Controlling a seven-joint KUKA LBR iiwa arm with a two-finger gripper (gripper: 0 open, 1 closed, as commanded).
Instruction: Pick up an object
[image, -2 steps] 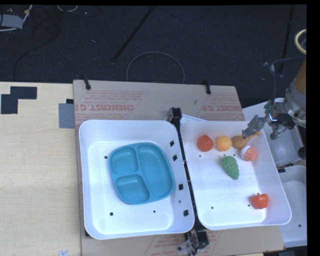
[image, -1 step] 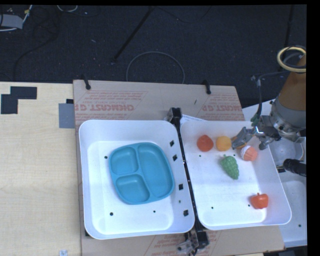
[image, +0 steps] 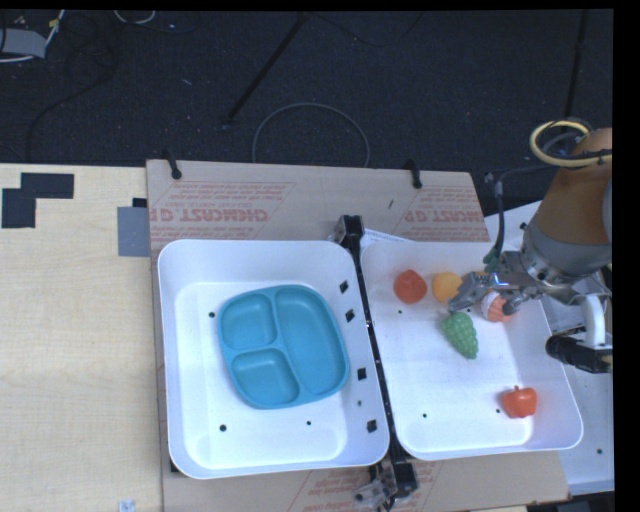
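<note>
The gripper (image: 487, 296) is hovering low over the right bin (image: 470, 430), close to that bin's far right corner, with the arm (image: 572, 215) reaching in from the desk's right edge. Whether its fingers are apart or together cannot be told; a small orange-red thing (image: 495, 310) is showing right at them, too blurred to name.

Four toy foods are lying in the right bin: a red tomato (image: 409, 287) and an orange fruit (image: 445, 287) side by side near the far wall, a green bunch of grapes (image: 461, 334) just beside the gripper, and a red pepper-like piece (image: 518, 402) near the right wall, well apart from the others. The bin's near left part is lying open.

The left bin (image: 195, 420) is carrying one blue divided plate (image: 283, 345), with bare floor around it.
</note>
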